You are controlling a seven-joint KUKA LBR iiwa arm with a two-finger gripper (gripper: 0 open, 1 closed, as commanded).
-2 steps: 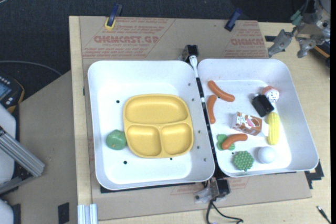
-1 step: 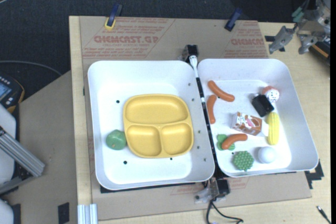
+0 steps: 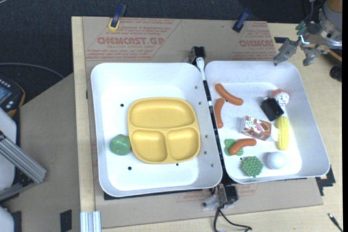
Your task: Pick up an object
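Gripper (image 3: 296, 51) sat above the far right corner of the right bin (image 3: 310, 111), over the rim, fingers (image 3: 284, 55) spread and released, nothing between them. All candidate objects lay nearward and leftward of the fingers, inside the right bin. Closest to the gripper: small red-and-white piece (image 3: 281, 98) and black block (image 3: 272, 108), touching one another, just inside the far right part of the bin. Yellow corn (image 3: 283, 132) lay nearward of the block, long axis running far-to-near, roughly parallel to the right wall. Two sausages (image 3: 228, 94) lay farther left near the divider between bins, one slanted, one running far-to-near. Wrapped packet (image 3: 256, 126) at mid-bin; carrot-like piece (image 3: 240, 145), green knobbly item (image 3: 251, 165) and white ball (image 3: 276, 160) along the near edge, well apart from the gripper. Left bin (image 3: 109, 84) held yellow divided tray (image 3: 163, 129) and green round object (image 3: 120, 144), farthest from the gripper. Judged: shortest reach was nearward and slightly left, down onto the black block or corn; the corn would call for closing across its short width.
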